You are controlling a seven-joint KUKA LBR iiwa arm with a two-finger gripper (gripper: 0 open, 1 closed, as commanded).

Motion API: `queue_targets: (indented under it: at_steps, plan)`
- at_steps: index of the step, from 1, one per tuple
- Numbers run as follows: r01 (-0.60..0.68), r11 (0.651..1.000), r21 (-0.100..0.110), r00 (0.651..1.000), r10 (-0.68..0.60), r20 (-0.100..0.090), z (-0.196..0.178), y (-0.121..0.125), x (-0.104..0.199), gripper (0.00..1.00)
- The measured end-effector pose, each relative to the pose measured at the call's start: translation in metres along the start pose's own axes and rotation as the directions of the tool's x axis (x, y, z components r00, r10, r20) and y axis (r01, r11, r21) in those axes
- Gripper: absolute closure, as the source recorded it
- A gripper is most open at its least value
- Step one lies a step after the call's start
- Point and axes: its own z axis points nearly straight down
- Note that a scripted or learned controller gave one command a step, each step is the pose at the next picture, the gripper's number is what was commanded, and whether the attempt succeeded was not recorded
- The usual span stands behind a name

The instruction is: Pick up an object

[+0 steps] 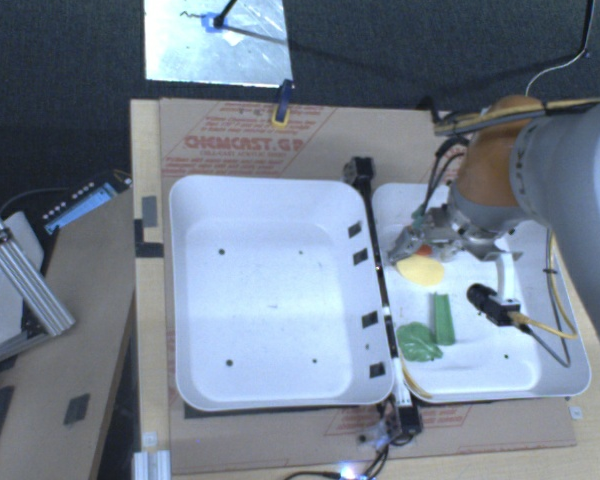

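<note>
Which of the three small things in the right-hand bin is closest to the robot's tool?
The yellow piece, just beside the tool; the green stick and green lump lie farther from it.

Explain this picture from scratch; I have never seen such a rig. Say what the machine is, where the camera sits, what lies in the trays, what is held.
The grey machine entering from the right is a robot arm; its gripper is the grasping tool at its tip. One camera, fixed above the bench, looks down at a slant. Two white bins sit side by side, the left bin and the right bin. The right bin holds a yellow piece, a green bar and a crumpled green piece. The gripper hangs over the yellow piece; whether it holds anything I cannot tell.
</note>
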Motion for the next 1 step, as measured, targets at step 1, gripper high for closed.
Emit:
queue_targets:
  at_steps: [1]
  plan:
    - [0.0,1.0,-0.005,1.0,0.0,0.001,-0.0129,0.0017,-0.0006,1.0]
